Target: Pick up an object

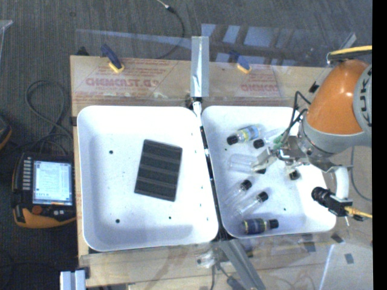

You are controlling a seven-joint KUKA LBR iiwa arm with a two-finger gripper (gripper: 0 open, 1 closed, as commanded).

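The gripper (270, 156) hangs low over the right bin (314, 222) among small vials (245, 134); I can't tell its grip

table: a wooden top (151, 86) with faded red lettering, carrying both bins
left bin: shallow and white (97, 180), its wall touching the right bin along the middle seam
right bin: shallow and white (302, 213), on the table's right half
clamps: one blue-and-yellow clamp (111, 58) at the table's back edge on the left, another (240, 63) further right
metal post: a grey upright strip (199, 65) at the back, above the seam between the bins
teach pendant: orange-and-black, with a lit screen (45, 189), on the floor left of the table
cables: dark loops (51, 104) on the grey carpet behind the pendant; a thin white cable (158, 0) near the top
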